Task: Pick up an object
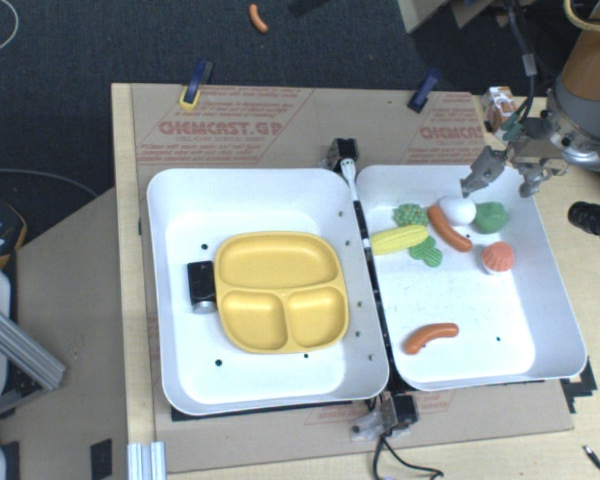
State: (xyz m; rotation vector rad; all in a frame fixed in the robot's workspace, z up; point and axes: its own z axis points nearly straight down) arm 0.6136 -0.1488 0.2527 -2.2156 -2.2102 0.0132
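sausages: 2 (431, 337) | corn: 1 (399, 238) | yellow tray: 1 (278, 290) | tool (505, 176): open, empty

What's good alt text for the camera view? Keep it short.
A grey robot gripper hangs open over the right bin, above toy foods: corn, two sausages, a white egg. The left bin holds a yellow divided tray.

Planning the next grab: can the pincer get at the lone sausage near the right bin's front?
Probably yes. The sausage lies alone on bare bin floor, apart from the cluster under the open pincer.
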